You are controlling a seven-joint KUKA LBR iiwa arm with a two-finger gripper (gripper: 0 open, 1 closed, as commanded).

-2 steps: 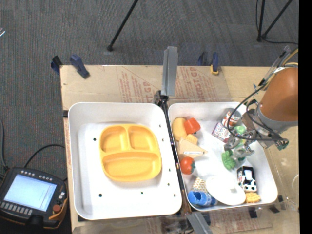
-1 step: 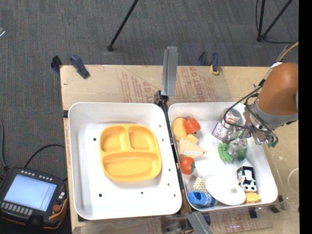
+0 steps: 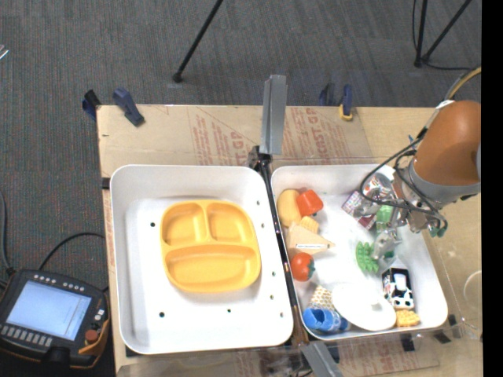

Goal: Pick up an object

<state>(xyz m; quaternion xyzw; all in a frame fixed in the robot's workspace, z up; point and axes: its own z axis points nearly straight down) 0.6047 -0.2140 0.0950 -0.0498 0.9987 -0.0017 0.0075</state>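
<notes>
Gripper (image 3: 387, 238) poised low in the right white bin (image 3: 436, 289), over a green leafy plastic toy (image 3: 365, 256) and beside crinkled snack wrappers (image 3: 369, 199); finger opening cannot be told. Left white bin (image 3: 126, 210) holds a yellow compartmented plastic tray (image 3: 211, 246). Cardboard lettering (image 3: 314, 136) illegible.

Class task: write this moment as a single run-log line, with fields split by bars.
arm: over right bin | tool: low, above green toy | grasp: none seen | left bin: yellow tray
</notes>
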